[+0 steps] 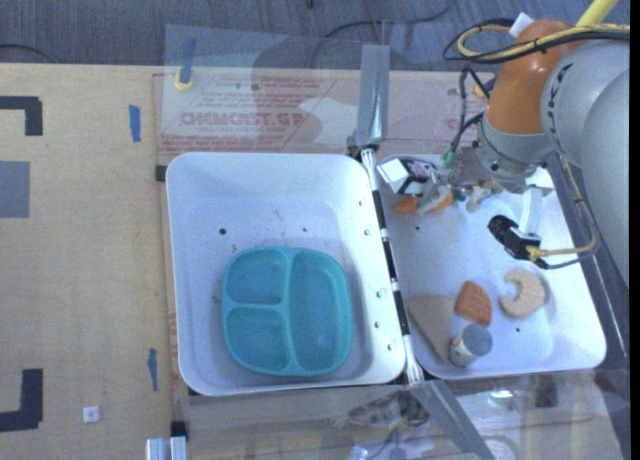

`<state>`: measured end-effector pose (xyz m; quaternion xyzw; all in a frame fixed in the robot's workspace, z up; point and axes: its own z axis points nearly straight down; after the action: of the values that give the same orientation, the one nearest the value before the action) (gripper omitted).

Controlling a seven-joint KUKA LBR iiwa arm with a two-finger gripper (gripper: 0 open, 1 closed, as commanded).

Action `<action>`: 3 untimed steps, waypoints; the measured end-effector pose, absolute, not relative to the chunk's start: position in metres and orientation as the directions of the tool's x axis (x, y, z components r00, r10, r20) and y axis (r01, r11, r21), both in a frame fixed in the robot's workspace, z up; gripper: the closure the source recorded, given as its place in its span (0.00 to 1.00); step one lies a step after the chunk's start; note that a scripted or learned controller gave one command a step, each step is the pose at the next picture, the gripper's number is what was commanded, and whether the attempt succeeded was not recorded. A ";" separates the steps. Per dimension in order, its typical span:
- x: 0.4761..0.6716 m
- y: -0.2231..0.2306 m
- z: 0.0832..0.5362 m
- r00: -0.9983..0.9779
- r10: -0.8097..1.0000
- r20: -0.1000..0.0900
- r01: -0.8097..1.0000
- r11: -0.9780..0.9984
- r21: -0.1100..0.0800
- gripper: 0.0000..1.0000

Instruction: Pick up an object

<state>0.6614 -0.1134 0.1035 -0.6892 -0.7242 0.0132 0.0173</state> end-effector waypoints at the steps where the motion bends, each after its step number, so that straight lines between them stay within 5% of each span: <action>1: 0.662 -0.114 0.112 -0.049 0.999 0.006 0.998 0.049 -0.043 1.00; 2: 0.662 -0.114 0.112 -0.049 0.999 0.006 0.998 0.049 -0.043 0.00; 3: 0.661 -0.107 0.092 -0.069 0.998 -0.005 0.997 0.069 -0.031 0.00</action>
<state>0.6613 -0.1074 0.0918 -0.6822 -0.7310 0.0130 0.0085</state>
